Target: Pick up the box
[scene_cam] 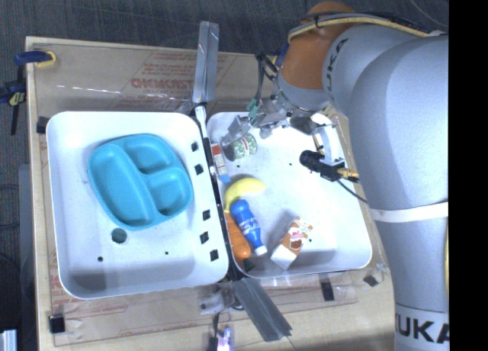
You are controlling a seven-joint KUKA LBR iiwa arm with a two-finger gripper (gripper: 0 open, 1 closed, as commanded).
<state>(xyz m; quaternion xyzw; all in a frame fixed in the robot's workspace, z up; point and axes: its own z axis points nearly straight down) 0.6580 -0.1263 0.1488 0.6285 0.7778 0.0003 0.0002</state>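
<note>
The box (pixel 292 240) is a small brown and white carton lying tilted near the front wall of the right bin (pixel 335 204). My gripper (pixel 255 123) hangs over the far left corner of that bin, well behind the box. It is right beside a small round green and white can (pixel 242 146). The grey arm with its orange band (pixel 309 59) comes in from the right and hides the bin's far right corner.
Between gripper and box lie a yellow fruit (pixel 244 186), a blue bottle (pixel 248 226) and an orange item (pixel 238 243) along the right bin's left wall. The left bin (pixel 76 250) holds a blue divided plate (pixel 141 179).
</note>
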